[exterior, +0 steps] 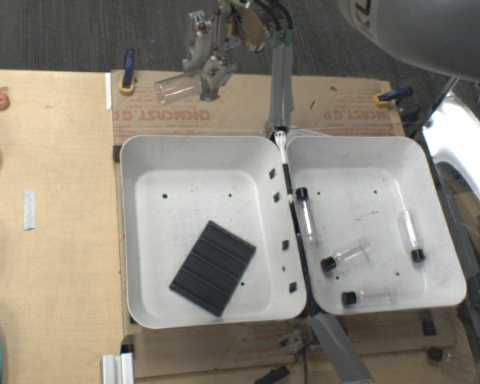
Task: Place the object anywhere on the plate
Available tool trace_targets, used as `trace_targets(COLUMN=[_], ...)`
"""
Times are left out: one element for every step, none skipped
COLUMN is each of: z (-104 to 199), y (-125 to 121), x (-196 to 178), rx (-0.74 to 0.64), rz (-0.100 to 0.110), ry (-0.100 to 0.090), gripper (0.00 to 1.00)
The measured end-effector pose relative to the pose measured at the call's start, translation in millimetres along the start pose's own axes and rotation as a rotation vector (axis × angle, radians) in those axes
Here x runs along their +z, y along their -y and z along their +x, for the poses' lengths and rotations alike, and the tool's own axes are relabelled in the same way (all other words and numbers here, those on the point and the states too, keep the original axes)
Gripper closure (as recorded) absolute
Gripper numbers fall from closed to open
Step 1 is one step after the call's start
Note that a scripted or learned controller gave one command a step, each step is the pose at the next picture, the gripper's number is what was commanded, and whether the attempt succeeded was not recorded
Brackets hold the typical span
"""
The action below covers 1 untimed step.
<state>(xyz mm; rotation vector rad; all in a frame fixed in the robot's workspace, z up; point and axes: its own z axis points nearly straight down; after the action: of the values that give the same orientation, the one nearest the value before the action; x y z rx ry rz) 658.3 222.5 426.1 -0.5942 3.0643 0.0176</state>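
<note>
Gripper (210, 77) hangs at top centre of the frame; clenched or released, I cannot tell. Nearest, the dark ribbed plate (214, 267) lies low in the left bin (144, 160), bare floor around it. Farther up, a clear tube (174, 90) lies just beside the gripper, over cardboard (336, 102). Best to clear the bin's far rim high, then lower onto the plate's middle.

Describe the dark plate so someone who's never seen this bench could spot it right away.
Find the left white bin of the two side by side. In its lower middle lies the plate, a flat black ribbed rectangle set at a slant. Everything in the right bin is a clear tube with a black cap.
</note>
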Motion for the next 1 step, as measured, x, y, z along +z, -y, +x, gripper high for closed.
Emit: trace_targets(z=[-1.3], y=[0.9], x=[-9.3], rx=[0.003], rz=[-0.001], ry=[0.004], gripper=[1.00])
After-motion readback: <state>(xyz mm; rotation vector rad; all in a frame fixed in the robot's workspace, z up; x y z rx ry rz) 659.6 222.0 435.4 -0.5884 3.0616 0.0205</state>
